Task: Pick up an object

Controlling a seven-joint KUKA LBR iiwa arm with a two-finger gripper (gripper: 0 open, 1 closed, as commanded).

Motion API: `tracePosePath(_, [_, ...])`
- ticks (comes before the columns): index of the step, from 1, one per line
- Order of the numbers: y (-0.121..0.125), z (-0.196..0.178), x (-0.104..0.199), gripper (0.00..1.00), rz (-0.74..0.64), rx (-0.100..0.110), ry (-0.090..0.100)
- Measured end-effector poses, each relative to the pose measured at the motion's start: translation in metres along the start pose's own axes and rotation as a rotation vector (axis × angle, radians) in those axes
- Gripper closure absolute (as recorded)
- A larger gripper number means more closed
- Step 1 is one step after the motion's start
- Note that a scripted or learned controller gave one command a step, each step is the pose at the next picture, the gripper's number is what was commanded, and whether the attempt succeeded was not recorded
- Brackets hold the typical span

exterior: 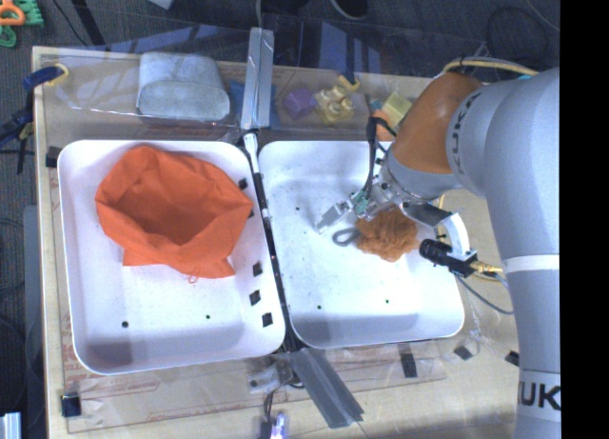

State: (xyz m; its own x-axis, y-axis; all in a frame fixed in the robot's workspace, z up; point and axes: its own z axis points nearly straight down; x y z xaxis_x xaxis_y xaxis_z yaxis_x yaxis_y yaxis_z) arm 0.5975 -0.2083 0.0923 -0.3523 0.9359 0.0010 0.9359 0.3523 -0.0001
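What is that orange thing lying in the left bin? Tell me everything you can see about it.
The orange cloth looks like thin, soft fabric, crumpled into a loose heap with folds and a shadowed hollow in its middle. It lies in the far part of the left bin, its right edge reaching towards the divider between the bins. A thin thread seems to trail from its near edge. It rests on the bin floor, well apart from the gripper in the right bin.

White bins: two, left bin [90, 332] and right bin [314, 313], side by side on tabletop [190, 394]. Orange cloth [171, 209]: one, in left bin. Brown fuzzy object [388, 234]: one, in right bin. Grey pad [184, 87]: one, behind bins. Small toys [324, 101] behind bins: about three, blurred.
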Motion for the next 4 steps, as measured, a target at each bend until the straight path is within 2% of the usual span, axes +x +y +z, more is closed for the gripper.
tracePosePath(1, [0.0015,-0.0106,0.0008,1.00,-0.005,-0.001,0.000])
tracePosePath(2, [0.0014,-0.0106,0.0008,0.00,-0.005,-0.001,0.000])
tracePosePath(4, [0.0014,-0.0106,0.0008,0.00,-0.005,-0.001,0.000])
